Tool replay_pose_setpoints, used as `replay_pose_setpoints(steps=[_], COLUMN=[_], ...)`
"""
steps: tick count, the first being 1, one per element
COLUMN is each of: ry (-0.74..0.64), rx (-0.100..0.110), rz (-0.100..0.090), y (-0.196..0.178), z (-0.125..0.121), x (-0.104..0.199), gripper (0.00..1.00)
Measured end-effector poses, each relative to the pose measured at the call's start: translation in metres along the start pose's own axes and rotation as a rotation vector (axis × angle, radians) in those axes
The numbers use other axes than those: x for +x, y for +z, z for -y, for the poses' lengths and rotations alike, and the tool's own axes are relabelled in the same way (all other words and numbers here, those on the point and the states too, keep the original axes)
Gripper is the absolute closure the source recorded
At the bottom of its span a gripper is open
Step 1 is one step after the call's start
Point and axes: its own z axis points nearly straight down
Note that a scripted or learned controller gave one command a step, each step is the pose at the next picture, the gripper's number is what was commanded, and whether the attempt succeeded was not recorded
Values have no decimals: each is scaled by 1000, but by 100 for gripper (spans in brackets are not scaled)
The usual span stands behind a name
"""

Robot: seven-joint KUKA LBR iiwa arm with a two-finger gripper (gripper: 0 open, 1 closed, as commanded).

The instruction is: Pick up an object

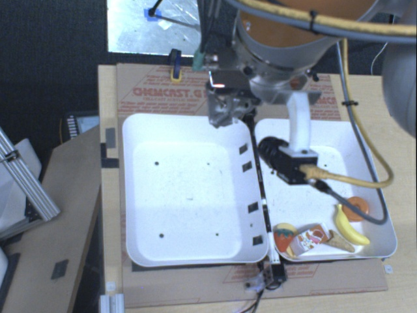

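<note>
The right bin (pixel 384 237) holds several small objects along its near edge. They are a yellow banana (pixel 349 226), an orange round item (pixel 357 206), a red-orange item (pixel 285 235), a red and white packet (pixel 310 238) and a small tan piece (pixel 339 242). My gripper (pixel 225 113) hangs high over the far end of the divider between the bins, at the left bin's far right corner. It is well away from those objects. I see nothing held under it.
The left bin (pixel 133 194) is plain white with a few dark specks. A white and black fitting (pixel 290 155) with a yellow cable (pixel 355 182) hangs over the right bin's middle. The arm's orange and grey body (pixel 293 18) covers the far side of the bench.
</note>
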Motion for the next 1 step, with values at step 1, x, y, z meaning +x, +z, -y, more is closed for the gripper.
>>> replay_pose_setpoints(steps=[1], ry=[9], rx=[6], rz=[6], y=[54], z=[-96], x=[-35], gripper=[100])
